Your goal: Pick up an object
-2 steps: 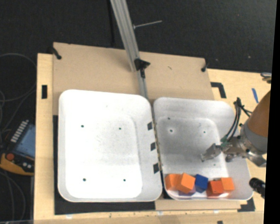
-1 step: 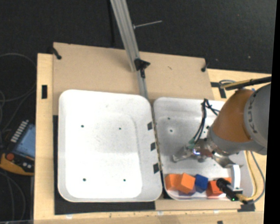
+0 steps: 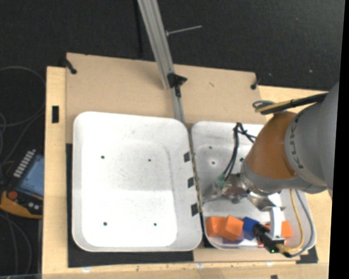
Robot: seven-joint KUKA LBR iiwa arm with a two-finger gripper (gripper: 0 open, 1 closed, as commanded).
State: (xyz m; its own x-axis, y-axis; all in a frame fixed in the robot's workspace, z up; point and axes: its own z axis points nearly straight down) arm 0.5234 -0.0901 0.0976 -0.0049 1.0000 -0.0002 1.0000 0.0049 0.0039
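At the near edge of the right bin (image 3: 216, 145) lie the likely targets: an orange block (image 3: 224, 227) against the front wall, and just beside it a blue piece (image 3: 252, 225). A smaller orange bit (image 3: 286, 229) sits further right, partly behind a white part of the tool. These things are crowded into the bin's near corner, which probably makes a clean approach awkward, since the wall leaves little room on one side.

Just above them hangs the gripper (image 3: 237, 193), low inside the right bin and near the divider between the two bins. The wrist is tipped so that the orange band (image 3: 270, 149) and grey arm (image 3: 313, 144) cover most of the tool (the slanted view does not help). Whether it is spread or closed cannot be told, and nothing can be seen between its tips, so no grasp can be claimed. It seems placed for a descent on the cluster, or it may have just missed.

The left bin (image 3: 130, 180) sits alongside, touching the right one, presumably as the place for picked items. Beyond both, a grey rail (image 3: 160, 43) slants away over the bench (image 3: 119, 82).
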